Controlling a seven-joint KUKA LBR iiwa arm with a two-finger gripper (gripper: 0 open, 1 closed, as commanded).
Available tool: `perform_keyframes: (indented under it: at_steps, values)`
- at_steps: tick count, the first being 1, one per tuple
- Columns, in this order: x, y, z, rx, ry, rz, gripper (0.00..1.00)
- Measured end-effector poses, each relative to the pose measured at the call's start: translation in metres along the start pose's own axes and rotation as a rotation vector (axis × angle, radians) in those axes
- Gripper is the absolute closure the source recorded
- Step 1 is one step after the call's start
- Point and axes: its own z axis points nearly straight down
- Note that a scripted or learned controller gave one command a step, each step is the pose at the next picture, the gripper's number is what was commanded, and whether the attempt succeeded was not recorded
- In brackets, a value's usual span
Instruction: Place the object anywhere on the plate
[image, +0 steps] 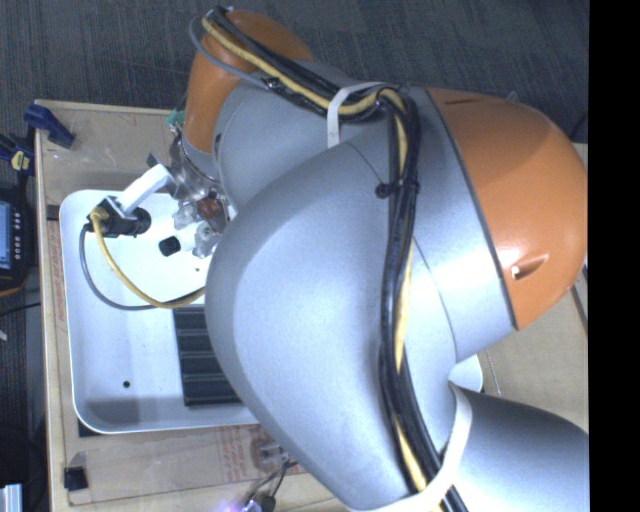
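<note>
A dark device (12, 235) with a lit screen sits at the far left, off the bench (100, 130) and left of the bin (130, 330). A blue clamp (45, 120) grips the bench corner above and left of the bin. The white bin lies on the left part of the bench. A tiny dark speck (127, 383) rests on its floor toward the lower left. A small black block (170, 245) lies in the upper part of the bin, just left of the gripper (195, 228); whether the two touch is unclear. A dark ribbed slab (205, 360) lies flat in the bin below the gripper, its right side hidden under the arm (400, 300). The gripper hangs low over the bin's upper right; I cannot tell whether it is open or closed. The grey and orange arm covers everything right of the bin.
</note>
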Motion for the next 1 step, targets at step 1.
perform_keyframes:
  at_steps: [1]
  values:
    - [0.0430,-0.0548,-0.0436,-0.001,0.002,0.236,1.00]
